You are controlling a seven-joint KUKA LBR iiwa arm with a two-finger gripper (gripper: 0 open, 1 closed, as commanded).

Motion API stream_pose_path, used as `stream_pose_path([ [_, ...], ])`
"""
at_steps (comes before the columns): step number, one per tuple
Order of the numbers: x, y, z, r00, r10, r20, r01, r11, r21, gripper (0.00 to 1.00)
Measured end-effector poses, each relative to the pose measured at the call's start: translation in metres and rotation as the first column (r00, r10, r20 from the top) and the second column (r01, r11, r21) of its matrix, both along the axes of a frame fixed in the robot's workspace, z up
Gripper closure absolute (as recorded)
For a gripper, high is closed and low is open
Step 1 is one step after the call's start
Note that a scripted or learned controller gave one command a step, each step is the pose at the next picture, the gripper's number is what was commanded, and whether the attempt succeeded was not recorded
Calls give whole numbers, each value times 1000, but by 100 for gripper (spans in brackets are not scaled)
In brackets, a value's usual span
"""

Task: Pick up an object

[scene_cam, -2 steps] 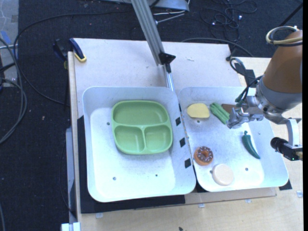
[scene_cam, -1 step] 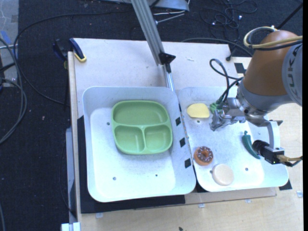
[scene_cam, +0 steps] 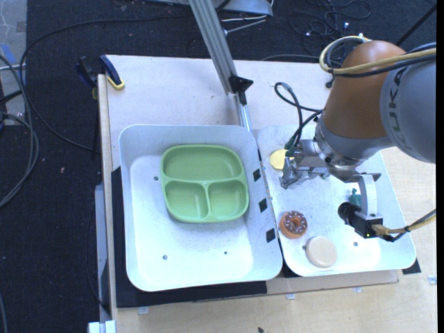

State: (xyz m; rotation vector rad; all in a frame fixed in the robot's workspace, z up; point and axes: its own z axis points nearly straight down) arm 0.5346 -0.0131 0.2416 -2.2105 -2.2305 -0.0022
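My gripper (scene_cam: 294, 175) hangs low over the left part of the right bin (scene_cam: 388, 255), under the grey and orange arm. A yellow object (scene_cam: 277, 159) lies just left of it against the bin's left wall, partly covered by the gripper. A small sprinkled donut (scene_cam: 293, 224) rests in the same bin, below the gripper and apart from it. A cream round object (scene_cam: 321, 251) sits near the bin's front edge. In the left bin (scene_cam: 139, 255) lies a green divided plate (scene_cam: 205, 182).
A grey metal pole (scene_cam: 216, 37) slants down from the top to the gap between the bins. A black cable plug (scene_cam: 355, 218) and a small teal part (scene_cam: 355, 198) hang from the arm over the right bin. Cables lie on the dark floor behind the bench.
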Motion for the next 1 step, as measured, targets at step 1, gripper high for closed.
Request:
stream_pose_path([
  [1, 10, 62, -7, 1000, 0, 0, 0, 1000, 0, 100],
])
